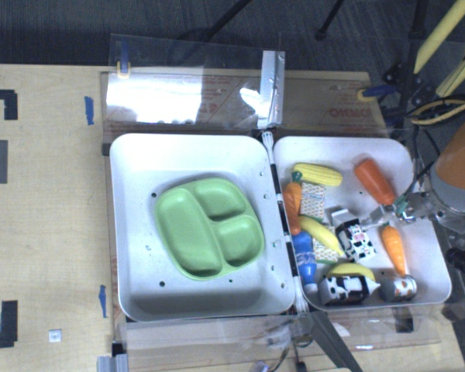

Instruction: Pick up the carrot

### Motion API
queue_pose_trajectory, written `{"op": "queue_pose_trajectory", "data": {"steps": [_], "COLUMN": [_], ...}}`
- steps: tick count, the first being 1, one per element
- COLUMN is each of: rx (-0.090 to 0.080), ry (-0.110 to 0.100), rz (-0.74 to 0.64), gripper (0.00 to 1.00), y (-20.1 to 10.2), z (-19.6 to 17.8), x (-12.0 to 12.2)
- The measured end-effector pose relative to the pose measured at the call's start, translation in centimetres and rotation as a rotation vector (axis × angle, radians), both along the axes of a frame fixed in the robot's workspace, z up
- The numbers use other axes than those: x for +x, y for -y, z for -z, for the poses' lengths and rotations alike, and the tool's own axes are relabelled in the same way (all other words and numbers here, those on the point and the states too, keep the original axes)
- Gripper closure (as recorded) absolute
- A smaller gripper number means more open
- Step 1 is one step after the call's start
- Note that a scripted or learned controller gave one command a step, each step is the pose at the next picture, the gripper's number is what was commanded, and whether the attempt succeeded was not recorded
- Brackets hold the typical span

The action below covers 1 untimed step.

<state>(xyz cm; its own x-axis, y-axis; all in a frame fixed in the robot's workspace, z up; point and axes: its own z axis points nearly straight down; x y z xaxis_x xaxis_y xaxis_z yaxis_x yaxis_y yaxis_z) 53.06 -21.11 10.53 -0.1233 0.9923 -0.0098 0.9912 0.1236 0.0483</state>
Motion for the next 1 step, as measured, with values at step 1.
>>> {"op": "queue_pose_trajectory", "data": {"steps": [1], "rx": [-0.008], "ry": [0.006], "rz": [-0.166], "gripper": [0.0], "y": [0.63], "z": [-0.02], "x": [-1.75]}}
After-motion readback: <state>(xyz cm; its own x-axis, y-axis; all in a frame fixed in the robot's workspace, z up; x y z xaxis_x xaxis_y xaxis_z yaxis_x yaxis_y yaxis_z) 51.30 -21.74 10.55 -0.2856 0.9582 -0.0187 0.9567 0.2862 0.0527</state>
